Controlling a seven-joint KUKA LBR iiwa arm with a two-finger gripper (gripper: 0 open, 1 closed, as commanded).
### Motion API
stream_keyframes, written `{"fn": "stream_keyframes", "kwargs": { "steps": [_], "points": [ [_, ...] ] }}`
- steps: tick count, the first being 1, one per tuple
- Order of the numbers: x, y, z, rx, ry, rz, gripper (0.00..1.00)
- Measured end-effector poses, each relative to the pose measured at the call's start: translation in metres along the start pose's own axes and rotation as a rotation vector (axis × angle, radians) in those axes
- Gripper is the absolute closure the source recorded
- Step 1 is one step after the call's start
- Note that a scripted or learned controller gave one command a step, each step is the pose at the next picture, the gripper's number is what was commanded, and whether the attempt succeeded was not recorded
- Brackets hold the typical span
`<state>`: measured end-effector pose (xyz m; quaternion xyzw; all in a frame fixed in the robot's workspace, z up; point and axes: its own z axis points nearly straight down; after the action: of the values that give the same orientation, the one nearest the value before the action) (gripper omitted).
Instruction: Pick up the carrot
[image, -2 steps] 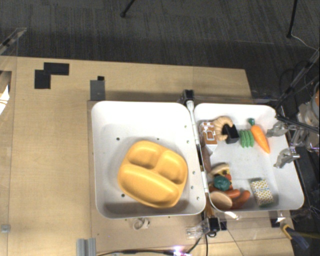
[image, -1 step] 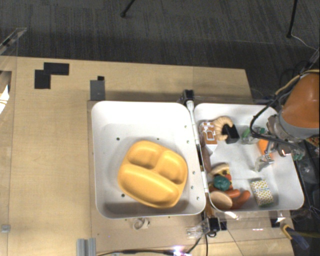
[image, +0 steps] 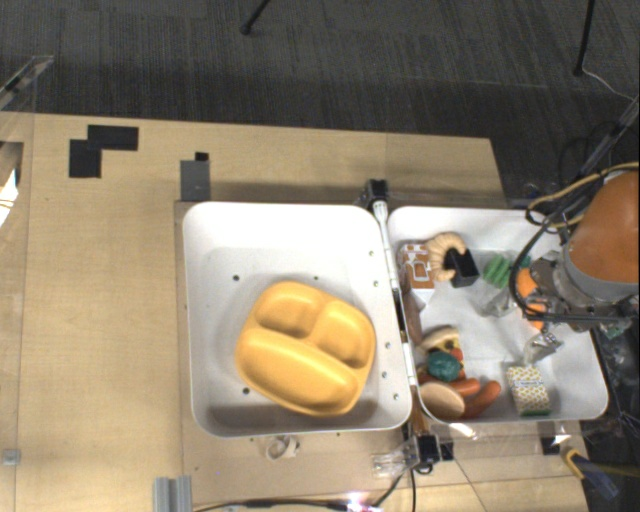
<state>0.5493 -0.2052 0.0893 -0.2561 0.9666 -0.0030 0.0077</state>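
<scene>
A light wooden bench (image: 100, 330) is seen from above. Two shallow white bins are set side by side on it: the left bin (image: 205, 300) and the right bin (image: 590, 395), their edges touching.

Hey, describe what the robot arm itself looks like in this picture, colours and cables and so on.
The arm enters at the right as a rounded orange band over a grey ring. Black and yellow cables loop beside it. Below hangs a small silvery metal gripper over the right bin.
</scene>
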Motion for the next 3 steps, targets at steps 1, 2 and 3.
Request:
{"fn": "stream_keyframes", "kwargs": {
  "steps": [1, 2, 3],
  "points": [
    [0.042, 0.023, -0.001, 0.000, 0.001, -0.359, 0.00],
    [0.036, 0.022, -0.014, 0.010, -0.007, -0.366, 1.00],
    [0.037, 0.022, -0.014, 0.009, -0.007, -0.366, 0.00]
  ]
}}
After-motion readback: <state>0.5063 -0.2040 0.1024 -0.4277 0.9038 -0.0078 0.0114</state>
